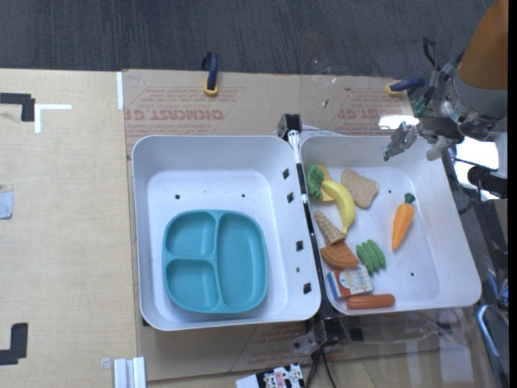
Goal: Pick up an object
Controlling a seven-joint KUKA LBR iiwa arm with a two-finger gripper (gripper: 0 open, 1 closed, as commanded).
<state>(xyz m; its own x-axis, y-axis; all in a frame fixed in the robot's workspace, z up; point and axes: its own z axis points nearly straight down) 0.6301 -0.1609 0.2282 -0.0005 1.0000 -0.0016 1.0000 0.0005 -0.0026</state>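
Over the right bin's point(452, 208) far edge, the gripper point(420, 144) hung with fingers spread, holding nothing; the carrot point(402, 225) below looked light, stiff, best pinched mid-body.

We see red printed lettering on the brown cardboard sheet point(242, 103) under the bins, in the upper middle of the frame; it appears upside down and we cannot read it reliably.
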